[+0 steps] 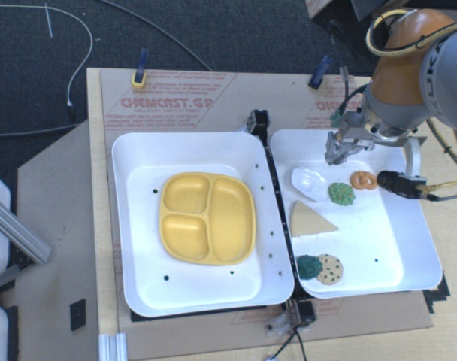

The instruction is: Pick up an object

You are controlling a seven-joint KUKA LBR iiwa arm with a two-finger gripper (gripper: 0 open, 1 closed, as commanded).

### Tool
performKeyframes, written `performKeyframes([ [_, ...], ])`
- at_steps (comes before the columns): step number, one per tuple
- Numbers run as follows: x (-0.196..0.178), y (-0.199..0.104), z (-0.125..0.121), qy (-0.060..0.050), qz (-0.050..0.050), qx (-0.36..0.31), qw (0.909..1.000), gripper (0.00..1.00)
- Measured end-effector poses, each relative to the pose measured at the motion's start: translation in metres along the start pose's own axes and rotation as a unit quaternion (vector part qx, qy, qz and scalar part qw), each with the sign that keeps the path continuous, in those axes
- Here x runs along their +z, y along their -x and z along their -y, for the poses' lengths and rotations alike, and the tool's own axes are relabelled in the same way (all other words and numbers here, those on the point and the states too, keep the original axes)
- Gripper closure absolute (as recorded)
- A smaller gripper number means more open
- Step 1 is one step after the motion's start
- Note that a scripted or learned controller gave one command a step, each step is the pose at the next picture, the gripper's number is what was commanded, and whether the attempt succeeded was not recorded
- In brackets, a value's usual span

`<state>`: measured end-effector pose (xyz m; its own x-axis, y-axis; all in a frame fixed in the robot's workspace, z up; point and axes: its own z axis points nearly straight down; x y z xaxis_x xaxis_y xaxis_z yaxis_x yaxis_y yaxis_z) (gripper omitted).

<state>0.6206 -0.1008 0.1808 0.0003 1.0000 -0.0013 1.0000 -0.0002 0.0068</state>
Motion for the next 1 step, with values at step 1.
performKeyframes([
  [1,-0.0294,-0.0002,-0.0016,-0.001,0.0,-0.001,1.0,1.0],
])
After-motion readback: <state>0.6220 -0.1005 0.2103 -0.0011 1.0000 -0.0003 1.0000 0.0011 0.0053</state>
